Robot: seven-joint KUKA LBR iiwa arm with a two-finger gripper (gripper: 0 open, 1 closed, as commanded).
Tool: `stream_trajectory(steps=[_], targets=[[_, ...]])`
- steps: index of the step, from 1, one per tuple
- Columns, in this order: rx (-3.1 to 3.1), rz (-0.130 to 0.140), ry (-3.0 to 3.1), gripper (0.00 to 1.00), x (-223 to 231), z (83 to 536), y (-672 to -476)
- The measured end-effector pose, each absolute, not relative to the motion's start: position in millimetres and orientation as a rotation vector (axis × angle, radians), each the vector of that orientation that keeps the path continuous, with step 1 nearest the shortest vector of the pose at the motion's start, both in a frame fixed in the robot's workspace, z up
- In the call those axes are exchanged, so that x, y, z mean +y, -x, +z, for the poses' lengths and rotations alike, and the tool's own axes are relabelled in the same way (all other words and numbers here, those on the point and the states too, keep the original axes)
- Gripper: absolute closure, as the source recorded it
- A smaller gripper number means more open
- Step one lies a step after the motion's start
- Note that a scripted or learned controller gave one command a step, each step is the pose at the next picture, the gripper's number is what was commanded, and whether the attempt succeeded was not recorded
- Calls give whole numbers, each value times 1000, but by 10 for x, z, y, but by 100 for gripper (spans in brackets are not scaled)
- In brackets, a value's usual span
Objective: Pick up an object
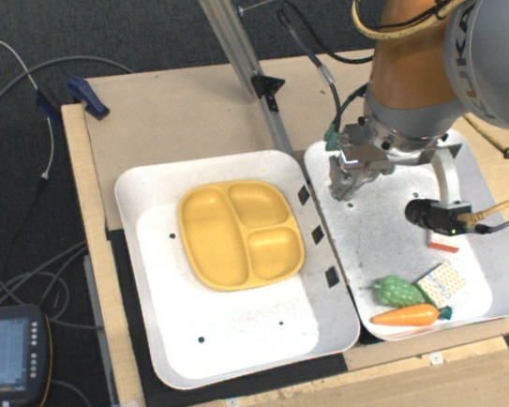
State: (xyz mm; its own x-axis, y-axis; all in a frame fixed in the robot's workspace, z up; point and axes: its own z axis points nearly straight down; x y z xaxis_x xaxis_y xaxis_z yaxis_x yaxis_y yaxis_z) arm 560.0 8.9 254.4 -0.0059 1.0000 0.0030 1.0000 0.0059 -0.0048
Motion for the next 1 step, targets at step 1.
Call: stream_trajectory(steps=[1], targets=[[-2227, -3, 2213, 100, 566, 2561, -5612]])
